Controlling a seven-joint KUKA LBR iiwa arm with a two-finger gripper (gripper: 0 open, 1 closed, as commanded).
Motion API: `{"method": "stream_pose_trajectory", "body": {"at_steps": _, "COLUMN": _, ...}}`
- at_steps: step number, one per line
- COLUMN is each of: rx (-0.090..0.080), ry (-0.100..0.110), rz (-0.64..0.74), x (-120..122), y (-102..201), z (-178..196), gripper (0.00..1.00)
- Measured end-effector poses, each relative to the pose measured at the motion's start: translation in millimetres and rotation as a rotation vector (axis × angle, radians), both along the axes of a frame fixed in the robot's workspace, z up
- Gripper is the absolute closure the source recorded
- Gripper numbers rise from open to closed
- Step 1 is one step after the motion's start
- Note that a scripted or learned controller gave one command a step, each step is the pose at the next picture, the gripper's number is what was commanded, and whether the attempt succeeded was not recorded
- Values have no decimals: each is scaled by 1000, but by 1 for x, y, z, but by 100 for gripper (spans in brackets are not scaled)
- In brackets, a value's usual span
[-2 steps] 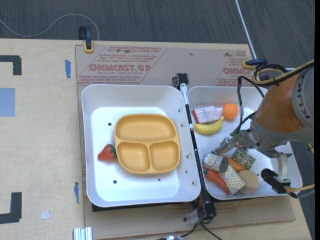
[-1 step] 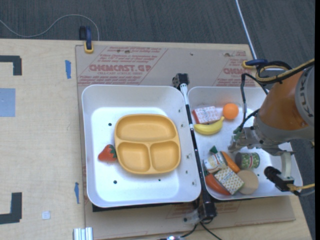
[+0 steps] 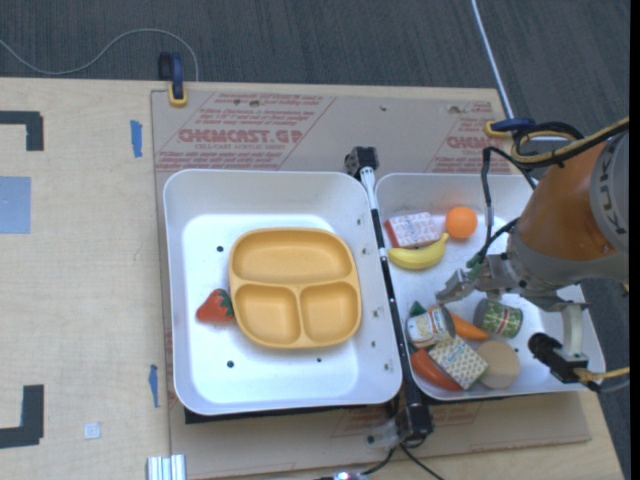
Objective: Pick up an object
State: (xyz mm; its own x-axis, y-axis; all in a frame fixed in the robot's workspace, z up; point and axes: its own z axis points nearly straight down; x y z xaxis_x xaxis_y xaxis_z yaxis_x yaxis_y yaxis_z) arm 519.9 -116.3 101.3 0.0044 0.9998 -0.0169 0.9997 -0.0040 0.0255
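Reaching in from the right edge of the bench (image 3: 90, 268), the arm (image 3: 575, 218) is hanging over the right bin (image 3: 590, 353), with the pincer (image 3: 462, 286) sitting low over the middle of that bin; whether it is spread or closed cannot be told from this slant, and nothing is visibly caught in it. Candidate objects are crowding the right bin: a banana (image 3: 418, 255) and an orange ball (image 3: 461, 222) are lying toward its far edge, beside a red-and-white packet (image 3: 412, 228); a green can (image 3: 500, 319) is lying just beside the pincer, and a small jar (image 3: 432, 325), a carrot (image 3: 468, 328), a checkered packet (image 3: 460, 362) and a tan round piece (image 3: 499, 365) are clustering at the near edge. The left bin (image 3: 190, 268) is carrying a yellow divided tray (image 3: 295, 286) at its centre, with a strawberry (image 3: 214, 307) touching the tray's left side.
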Motion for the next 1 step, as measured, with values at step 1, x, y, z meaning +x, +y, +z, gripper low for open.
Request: {"method": "stream_pose_trajectory", "body": {"at_steps": 1, "rx": 7, "ry": 1, "rz": 4, "x": -34, "y": 12, "z": -11, "gripper": 0}}
